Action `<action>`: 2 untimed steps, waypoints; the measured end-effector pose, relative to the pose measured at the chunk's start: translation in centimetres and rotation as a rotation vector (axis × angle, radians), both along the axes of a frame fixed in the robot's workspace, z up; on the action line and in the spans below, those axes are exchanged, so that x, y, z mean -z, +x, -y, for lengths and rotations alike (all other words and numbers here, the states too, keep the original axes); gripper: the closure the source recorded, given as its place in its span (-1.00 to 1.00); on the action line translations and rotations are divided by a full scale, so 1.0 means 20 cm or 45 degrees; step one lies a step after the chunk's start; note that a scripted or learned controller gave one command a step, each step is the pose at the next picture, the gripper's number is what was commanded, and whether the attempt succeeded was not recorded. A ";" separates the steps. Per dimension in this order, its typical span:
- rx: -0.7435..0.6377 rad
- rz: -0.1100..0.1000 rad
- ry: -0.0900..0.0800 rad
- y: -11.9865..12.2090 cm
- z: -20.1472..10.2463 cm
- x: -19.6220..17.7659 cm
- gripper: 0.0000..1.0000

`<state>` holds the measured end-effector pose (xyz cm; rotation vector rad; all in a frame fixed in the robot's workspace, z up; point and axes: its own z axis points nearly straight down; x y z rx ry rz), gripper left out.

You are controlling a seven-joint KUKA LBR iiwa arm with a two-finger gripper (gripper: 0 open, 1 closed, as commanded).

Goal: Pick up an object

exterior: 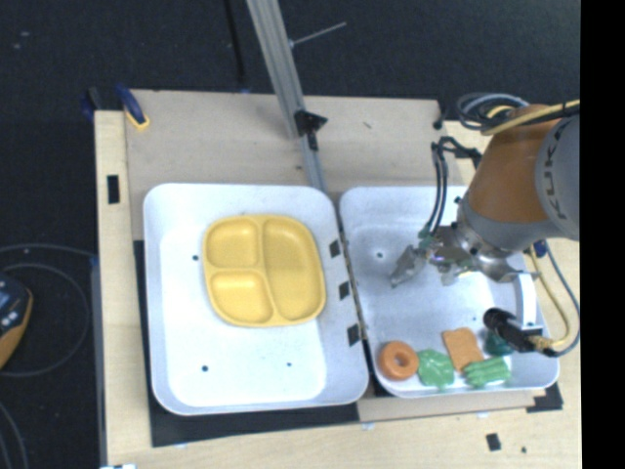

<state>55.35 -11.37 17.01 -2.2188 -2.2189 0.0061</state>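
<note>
Four small items along lower edge of right bin (pixel 391 213): orange ring (pixel 397 360), green pieces (pixel 436 369), tan block (pixel 460 346). Gripper (pixel 430 262) above them, fingers spread, nothing held. Best: descend centred over one isolated item, clear of bin wall.

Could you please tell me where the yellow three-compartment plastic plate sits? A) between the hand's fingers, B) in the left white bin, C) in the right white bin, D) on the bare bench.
B: the yellow three-compartment plastic plate lies flat inside the left white bin, apart from the small items in the right white bin.
</note>
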 end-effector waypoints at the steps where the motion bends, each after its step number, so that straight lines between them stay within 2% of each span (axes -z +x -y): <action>1: 0.000 0.003 0.000 -0.03 -0.02 0.23 -1.00; 2: 0.008 0.011 -0.002 -0.02 -0.01 0.16 1.00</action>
